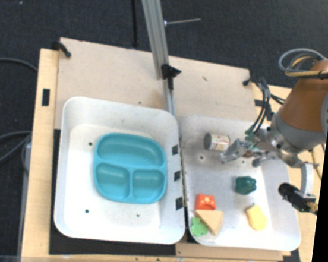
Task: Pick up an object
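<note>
In the right bin (271,228), at its far end, I judge the step to be the approach: nothing is lifted yet. My arm (301,109) reaches in from the right, wrist bent low over the bin floor. My claw (240,150) hangs just beside the can (216,142), which lies on its side; whether it is open I cannot tell. Next move, as I judge: centre on the can, descend, close. The green piece (245,184) lies near.
</note>
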Robot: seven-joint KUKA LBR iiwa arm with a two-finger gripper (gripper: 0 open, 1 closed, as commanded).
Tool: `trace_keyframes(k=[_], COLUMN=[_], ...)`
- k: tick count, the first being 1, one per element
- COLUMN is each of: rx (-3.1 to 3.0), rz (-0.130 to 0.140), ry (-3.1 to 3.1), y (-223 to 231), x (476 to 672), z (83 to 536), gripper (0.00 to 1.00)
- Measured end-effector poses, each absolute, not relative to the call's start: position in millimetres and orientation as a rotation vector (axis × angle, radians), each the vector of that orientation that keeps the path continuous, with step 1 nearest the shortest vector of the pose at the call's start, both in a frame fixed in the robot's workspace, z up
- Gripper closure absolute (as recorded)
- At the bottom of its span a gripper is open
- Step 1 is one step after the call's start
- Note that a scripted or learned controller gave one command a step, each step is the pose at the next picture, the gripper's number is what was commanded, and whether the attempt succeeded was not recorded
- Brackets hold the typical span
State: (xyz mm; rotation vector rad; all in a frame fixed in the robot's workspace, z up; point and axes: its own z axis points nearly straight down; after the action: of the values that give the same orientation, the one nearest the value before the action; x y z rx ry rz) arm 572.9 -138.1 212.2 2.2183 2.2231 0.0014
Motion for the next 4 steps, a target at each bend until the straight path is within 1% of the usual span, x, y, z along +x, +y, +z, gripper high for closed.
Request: trace_keyframes(k=[1, 2, 3, 4], rx=[2.219, 2.224, 2.223, 2.226], rz=[0.002, -0.006, -0.005, 0.003], ry=[2.222, 2.223, 2.221, 2.212], y=[-138, -139, -140, -142], x=[572.9, 571.1, 570.5, 572.1], z=[212, 149, 98, 112], gripper=[0.00, 0.00, 0.00, 1.00])
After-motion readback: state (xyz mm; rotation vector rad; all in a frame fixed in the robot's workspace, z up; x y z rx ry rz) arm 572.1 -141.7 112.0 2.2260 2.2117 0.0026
